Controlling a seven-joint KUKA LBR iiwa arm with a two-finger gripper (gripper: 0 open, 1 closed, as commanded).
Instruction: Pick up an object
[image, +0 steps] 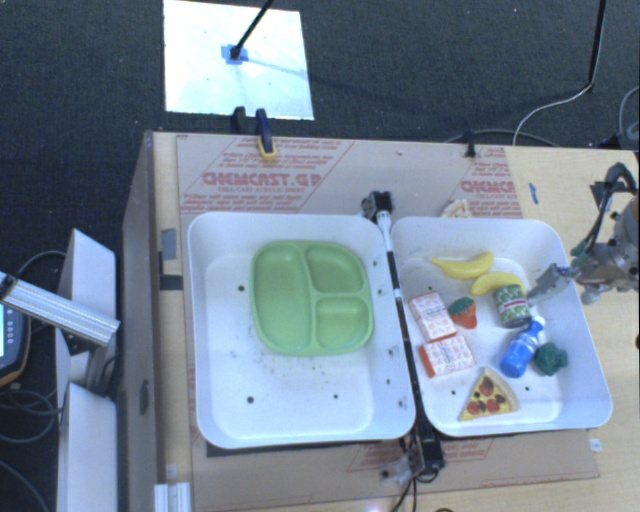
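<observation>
nothing is lifted yet, every object lies in the right bin (590, 395).
tool (556, 277) above can (512, 305); its grip i cannot tell.

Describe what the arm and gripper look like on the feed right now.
At the view's right edge, the gripper is a grey metal assembly with a slim, pale finger angling out over the right bin. Thin dark cables loop above it.

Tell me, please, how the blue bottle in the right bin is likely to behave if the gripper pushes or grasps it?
The blue bottle lies on its side and looks rounded, so it may roll when nudged. It seems a small plastic toy, probably light. Its smooth sides could slip between fingers.
</observation>
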